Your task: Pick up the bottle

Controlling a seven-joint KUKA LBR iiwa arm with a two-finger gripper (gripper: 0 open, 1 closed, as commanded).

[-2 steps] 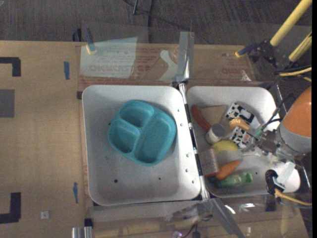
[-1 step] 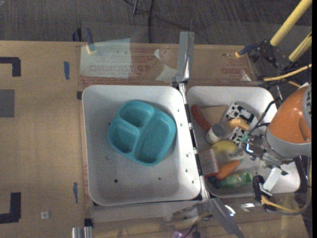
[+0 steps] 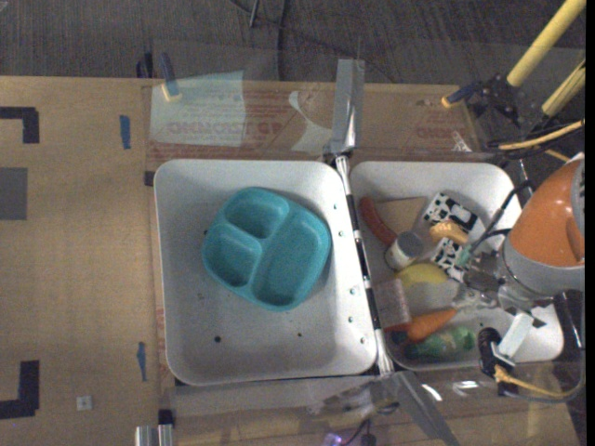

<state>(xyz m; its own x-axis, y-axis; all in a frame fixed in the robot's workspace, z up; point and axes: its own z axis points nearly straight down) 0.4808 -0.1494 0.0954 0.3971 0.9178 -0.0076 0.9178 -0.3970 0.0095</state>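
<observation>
- Reaching into the right bin (image 3: 548,337) from the right, the arm (image 3: 548,230) is seen low over the clutter, with the pincer (image 3: 474,282) near the middle of that bin.
- Whether the pincer is apart or together cannot be told; it is hidden among cables and toys.
- The bottle (image 3: 407,247) is judged to be the small pale piece with a round grey cap, lying tilted just left of the pincer, between the red sausage (image 3: 376,219) and the yellow lemon (image 3: 420,274).
- Nothing is seen clamped in the pincer, so the pick is judged not yet made.
- For a clean grasp, the pincer should be shifted left until it is centred over the bottle's body, and turned so that it closes across the narrow width, not along the length.
- The descent should be kept clear of the lemon and the black-and-white box (image 3: 444,214), which crowd the bottle closely.
- The carrot (image 3: 428,324) and the green piece (image 3: 444,343) lie nearer the front edge and need not be disturbed.
- The left bin (image 3: 186,203) holds a teal divided plate (image 3: 268,247) and plays no part.
</observation>
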